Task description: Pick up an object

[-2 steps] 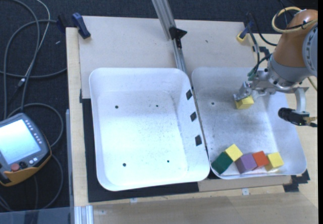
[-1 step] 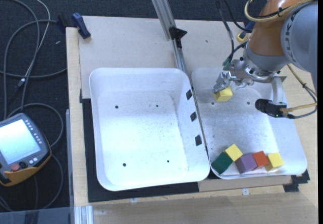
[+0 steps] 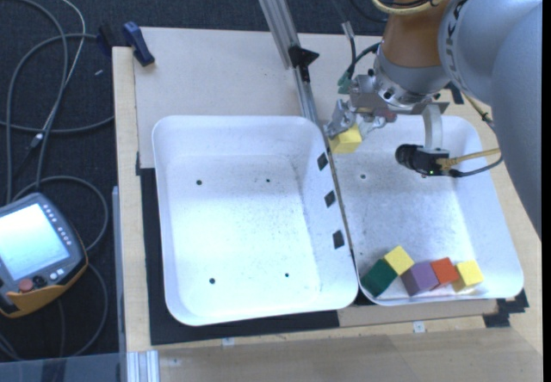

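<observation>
My gripper [image 3: 349, 128] hangs over the far left corner of the right bin [image 3: 430, 217], close to the divider between the bins. A small yellow block [image 3: 347, 140] sits between its fingers, lifted above the bin floor. At the near end of the right bin lies a cluster of blocks: a green one [image 3: 377, 277], a yellow one [image 3: 399, 260], a purple one [image 3: 420, 277], an orange one [image 3: 444, 270] and another yellow one [image 3: 469, 274].
The left bin [image 3: 237, 217] lies beside the right one, with black clips along the shared wall. A slanted metal rail [image 3: 275, 10] rises behind the bins. A black cabled part [image 3: 419, 157] hangs by the arm. A teach pendant [image 3: 34, 255] lies on the floor at left.
</observation>
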You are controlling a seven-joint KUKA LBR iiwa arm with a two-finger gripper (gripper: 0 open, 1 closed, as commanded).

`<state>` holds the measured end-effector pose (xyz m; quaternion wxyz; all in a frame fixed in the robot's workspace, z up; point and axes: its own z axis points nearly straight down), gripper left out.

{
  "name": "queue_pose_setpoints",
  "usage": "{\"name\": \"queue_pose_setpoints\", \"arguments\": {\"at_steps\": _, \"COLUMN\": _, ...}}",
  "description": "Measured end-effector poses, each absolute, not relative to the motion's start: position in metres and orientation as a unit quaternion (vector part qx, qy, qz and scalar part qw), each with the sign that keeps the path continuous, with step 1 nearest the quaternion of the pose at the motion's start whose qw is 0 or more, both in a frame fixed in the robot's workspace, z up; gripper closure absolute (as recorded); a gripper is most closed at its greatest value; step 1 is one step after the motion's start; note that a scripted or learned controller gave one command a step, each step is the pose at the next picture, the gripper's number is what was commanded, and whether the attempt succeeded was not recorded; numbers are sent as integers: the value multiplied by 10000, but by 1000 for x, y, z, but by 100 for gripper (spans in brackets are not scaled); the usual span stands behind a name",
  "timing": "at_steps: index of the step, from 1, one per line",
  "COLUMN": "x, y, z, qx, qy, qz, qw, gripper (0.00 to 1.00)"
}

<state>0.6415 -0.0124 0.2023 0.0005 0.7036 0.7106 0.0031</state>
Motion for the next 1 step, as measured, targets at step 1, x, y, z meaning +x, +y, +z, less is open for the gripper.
{"name": "queue_pose_setpoints", "arguments": {"at_steps": 1, "x": 640, "y": 64, "z": 250, "qx": 7034, "qy": 7108, "qz": 35, "qw": 2, "gripper": 100}}
